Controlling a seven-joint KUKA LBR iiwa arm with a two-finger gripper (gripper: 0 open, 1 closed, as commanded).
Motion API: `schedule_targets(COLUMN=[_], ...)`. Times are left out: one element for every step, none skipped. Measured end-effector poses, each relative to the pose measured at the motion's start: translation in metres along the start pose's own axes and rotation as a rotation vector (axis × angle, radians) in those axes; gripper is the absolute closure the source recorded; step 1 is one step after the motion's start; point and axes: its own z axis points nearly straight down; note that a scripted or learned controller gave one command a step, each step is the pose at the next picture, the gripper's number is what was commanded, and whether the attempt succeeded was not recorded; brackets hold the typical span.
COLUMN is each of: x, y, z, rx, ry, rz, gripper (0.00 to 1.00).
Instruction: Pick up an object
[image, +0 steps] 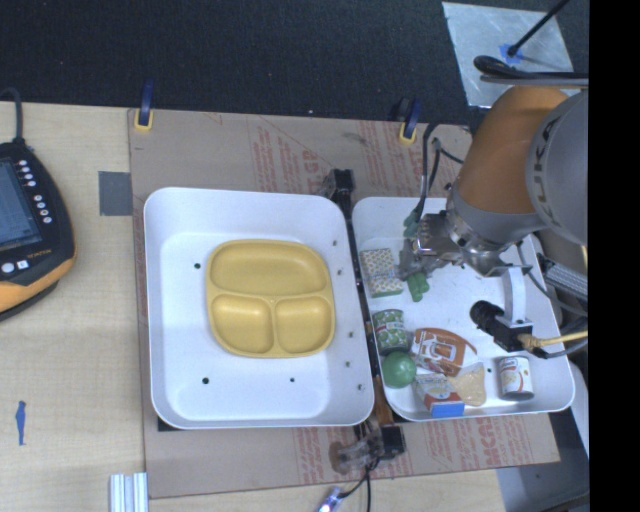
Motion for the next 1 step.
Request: schedule_targets(x=[0.065], y=[0.0351], z=[-0.0318], rx=[0.0], ry=[0.0], rz=[-0.001], gripper=[1.0])
